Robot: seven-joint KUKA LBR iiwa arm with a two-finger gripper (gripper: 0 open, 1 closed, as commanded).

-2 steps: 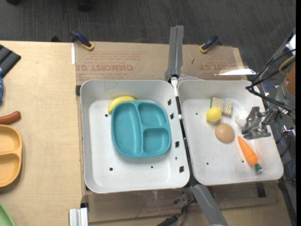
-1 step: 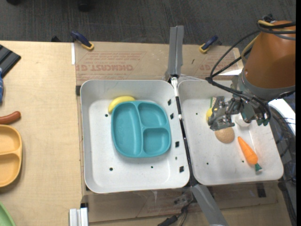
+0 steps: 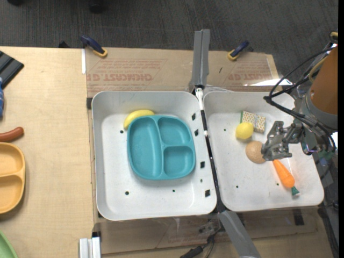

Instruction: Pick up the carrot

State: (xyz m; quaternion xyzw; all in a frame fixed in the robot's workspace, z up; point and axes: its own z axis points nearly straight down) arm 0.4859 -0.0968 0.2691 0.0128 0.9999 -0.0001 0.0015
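Note:
An orange carrot point(image 3: 284, 174) with a small green tip lies near the front right corner of the right bin point(image 3: 236, 192), pointing down and to the right. My gripper point(image 3: 273, 145) hangs just above the carrot's upper end, over a tan round object point(image 3: 254, 152). Its grey fingers point down and left toward that tan object. Nothing shows between them.
A yellow lemon point(image 3: 244, 130) and a speckled sponge-like block point(image 3: 253, 121) lie behind the gripper in the right bin. The left bin point(image 3: 107, 198) holds a teal divided plate point(image 3: 160, 147) and a yellow banana point(image 3: 138, 115). Cables loop off the arm at the right.

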